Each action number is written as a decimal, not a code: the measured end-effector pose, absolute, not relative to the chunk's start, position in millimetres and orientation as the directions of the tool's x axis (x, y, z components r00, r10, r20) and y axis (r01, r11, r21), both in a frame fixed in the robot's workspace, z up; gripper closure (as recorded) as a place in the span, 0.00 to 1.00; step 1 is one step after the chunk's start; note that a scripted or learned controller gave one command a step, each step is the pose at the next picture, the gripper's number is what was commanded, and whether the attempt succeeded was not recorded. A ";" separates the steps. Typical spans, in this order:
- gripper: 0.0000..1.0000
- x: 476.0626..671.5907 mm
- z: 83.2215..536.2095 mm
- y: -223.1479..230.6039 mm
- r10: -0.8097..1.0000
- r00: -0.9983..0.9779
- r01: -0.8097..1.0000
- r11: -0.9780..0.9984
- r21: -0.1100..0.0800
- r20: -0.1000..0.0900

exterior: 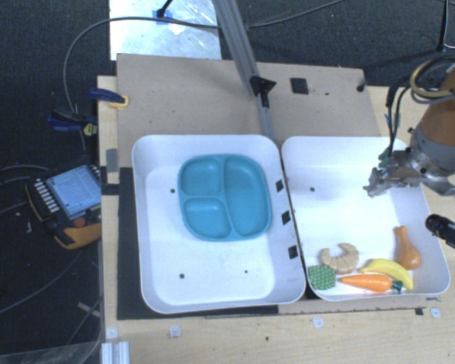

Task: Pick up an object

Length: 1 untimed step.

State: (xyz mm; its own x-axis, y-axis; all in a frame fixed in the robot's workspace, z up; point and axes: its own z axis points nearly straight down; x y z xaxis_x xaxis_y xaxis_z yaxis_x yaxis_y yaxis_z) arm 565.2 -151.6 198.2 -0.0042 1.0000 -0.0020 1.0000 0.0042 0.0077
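Observation:
In the right bin (341, 165), along its near edge, lie several toy foods: a tan croissant (341, 257), a green leafy piece (322, 277), an orange carrot (366, 283), a yellow banana (389, 270) and a brown drumstick-like piece (406, 249). My gripper (382, 179) hangs over the right bin's far right part, well above and behind the foods. Nothing shows between its fingers.
The left bin (155, 279) holds a blue divided plate (224, 196). A grey pole (239, 36) slants across the back board. Clamps (106, 97) and a handheld device (67, 196) lie off the bench's left side, with cables around.

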 end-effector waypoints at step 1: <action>1.00 566.3 209.2 -151.7 1.000 -0.005 1.000 0.005 0.004 -0.001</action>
State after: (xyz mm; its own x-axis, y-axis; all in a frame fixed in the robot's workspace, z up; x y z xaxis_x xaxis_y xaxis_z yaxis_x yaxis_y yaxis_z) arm 566.3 -151.7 209.2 -0.0046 1.0000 -0.0007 1.0000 0.0046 0.0036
